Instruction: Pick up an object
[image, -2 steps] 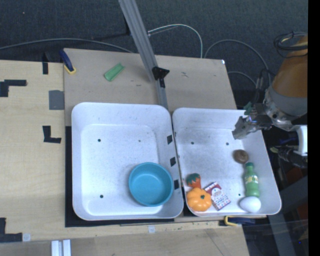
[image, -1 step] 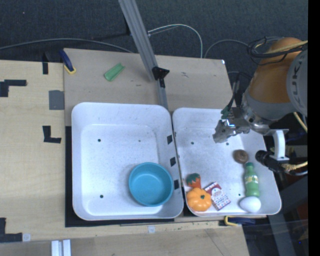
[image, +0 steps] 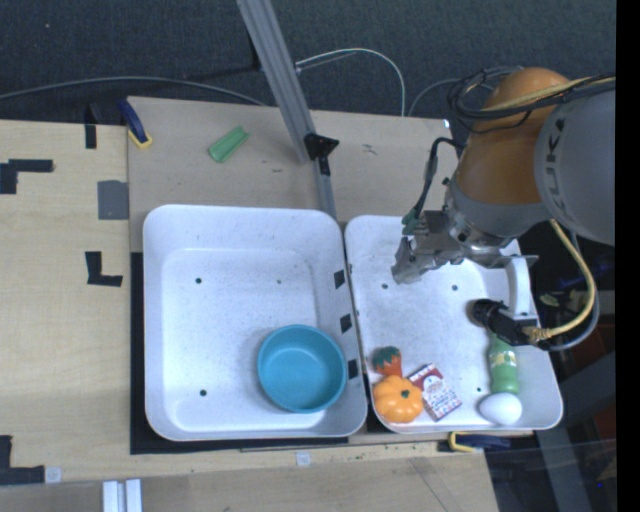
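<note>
Nearest me, along the right bin's (image: 365, 240) front edge, I see a small orange pumpkin (image: 399, 399), a red-and-white packet (image: 437, 391) whose print is too small to read, a white egg (image: 500, 408) and a green bottle (image: 504, 366). A carrot-like toy (image: 387, 359) sits just behind the pumpkin. My gripper (image: 410, 266) hangs over that bin's bare middle, well apart from them, holding nothing. Over in the left bin (image: 160, 240) lies a blue bowl (image: 300, 367).
</note>
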